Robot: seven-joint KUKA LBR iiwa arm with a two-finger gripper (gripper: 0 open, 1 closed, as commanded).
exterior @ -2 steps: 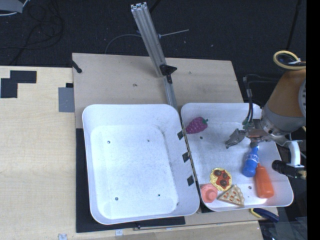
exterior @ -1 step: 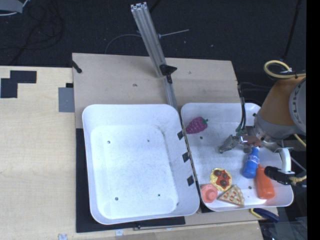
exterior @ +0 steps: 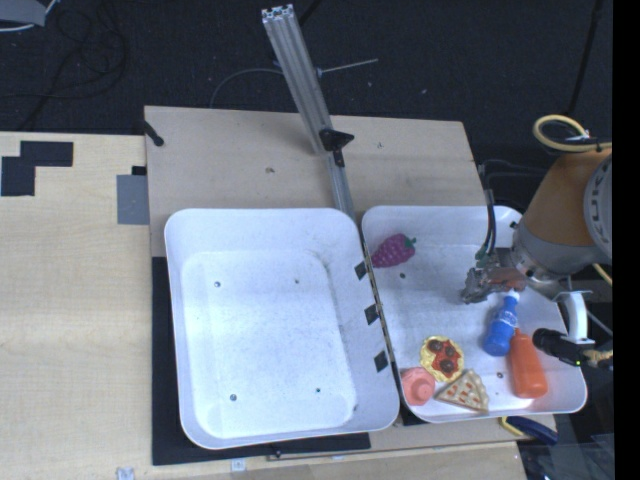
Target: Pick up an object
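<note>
1. The nearest candidate for picking is judged to be the blue bottle, standing or leaning in the right bin, toward that bin's right side.
2. The end effector is seen low in the right bin, just up and to the left of the blue bottle's cap; whether it touches the cap cannot be told.
3. Nothing is seen held between the end effector's parts; how wide it stands cannot be told from this view, as the tips are dark and small.
4. An orange bottle lies just beside the blue bottle, on its lower right, near enough to be disturbed.
5. A round pizza toy lies to the lower left of the blue bottle, with a pizza slice and a pink round toy further below it.
6. A purple berry toy lies well apart, up and to the left of the blue bottle, near the bin's left wall.
7. Recommendation: the grasp is best centred on the blue bottle's body, not its cap, with the closing direction set across its narrow width.
8. Recommendation: the approach is best kept clear of the orange bottle, so that a single object is taken.
9. The left bin rests on the tabletop, well left of the blue bottle.
</note>
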